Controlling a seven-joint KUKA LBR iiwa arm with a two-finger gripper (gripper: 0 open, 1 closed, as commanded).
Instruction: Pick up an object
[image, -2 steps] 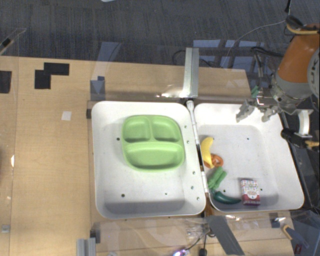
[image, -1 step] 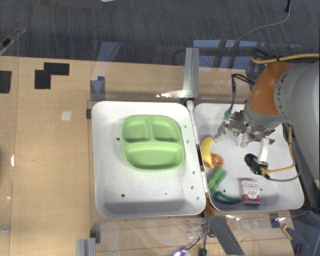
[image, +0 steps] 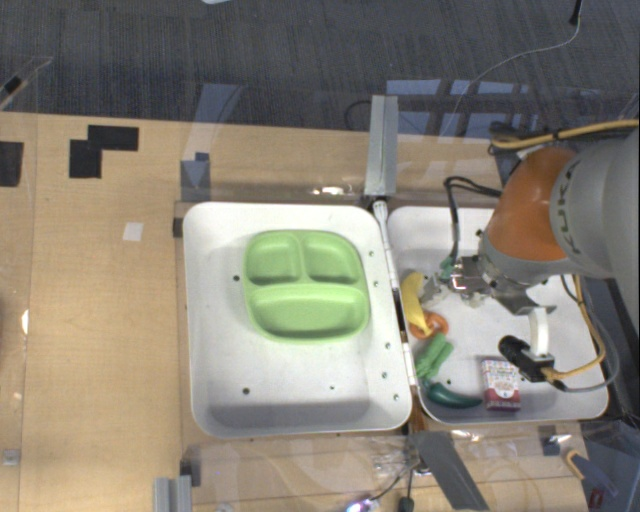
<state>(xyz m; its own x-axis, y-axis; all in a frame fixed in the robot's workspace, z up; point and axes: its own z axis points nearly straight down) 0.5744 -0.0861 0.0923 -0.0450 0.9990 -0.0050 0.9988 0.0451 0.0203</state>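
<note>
Gripper (image: 447, 283) is hovering low in the right bin (image: 570, 405), its state impossible to tell, beside the yellow banana (image: 411, 296) lying lengthwise along the bin's left wall.

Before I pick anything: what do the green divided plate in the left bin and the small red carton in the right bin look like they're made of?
Green three-compartment plate: probably moulded plastic, going by its uniform matte colour and soft rounded ridges. Small red carton: likely printed cardboard, boxy with flat faces and a label; too small to be sure. Both white bins look like smooth plastic.
</note>
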